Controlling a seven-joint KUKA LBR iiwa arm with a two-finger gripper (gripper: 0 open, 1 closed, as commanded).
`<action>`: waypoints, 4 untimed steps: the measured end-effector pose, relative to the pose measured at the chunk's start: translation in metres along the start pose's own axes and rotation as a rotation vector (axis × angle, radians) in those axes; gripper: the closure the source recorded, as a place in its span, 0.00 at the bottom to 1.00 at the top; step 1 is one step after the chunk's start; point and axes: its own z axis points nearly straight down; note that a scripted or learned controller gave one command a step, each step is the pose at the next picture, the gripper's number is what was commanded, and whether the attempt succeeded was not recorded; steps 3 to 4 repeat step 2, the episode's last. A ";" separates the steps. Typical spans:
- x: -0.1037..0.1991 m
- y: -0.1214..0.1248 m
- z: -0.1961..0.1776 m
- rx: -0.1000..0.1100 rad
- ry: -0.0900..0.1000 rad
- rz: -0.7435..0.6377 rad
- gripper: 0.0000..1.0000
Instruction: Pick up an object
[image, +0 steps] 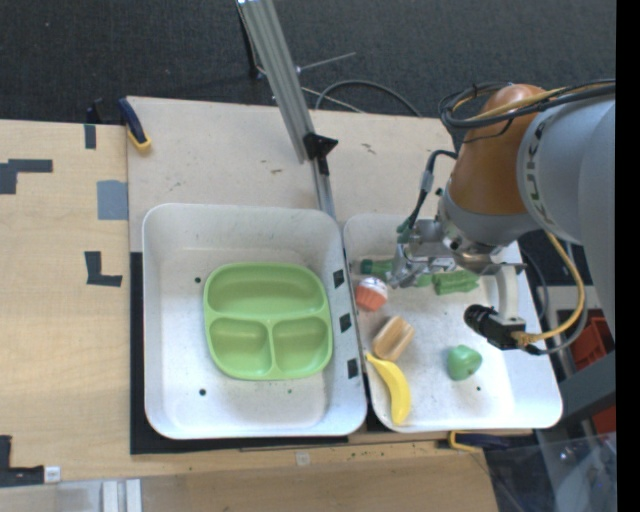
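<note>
Right bin (520, 400): gripper (408, 268) apparently above green item (448, 283).

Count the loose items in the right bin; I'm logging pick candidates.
5: orange-capped piece, tan bread roll, yellow banana, green rounded toy, long green item by the arm. More may be hidden underneath.

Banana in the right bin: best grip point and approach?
Grip the banana across its thick middle, coming straight down from above. It lies flat, curved, close along the right bin's left wall, so close the hand across its narrow width, probably with one finger slipping beside that wall.
</note>
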 end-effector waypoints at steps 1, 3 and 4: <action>0.051 -0.007 -0.008 -0.001 0.001 -0.001 1.00; 0.110 0.001 -0.003 -0.001 0.001 -0.003 1.00; 0.110 0.001 -0.003 -0.001 0.001 -0.003 1.00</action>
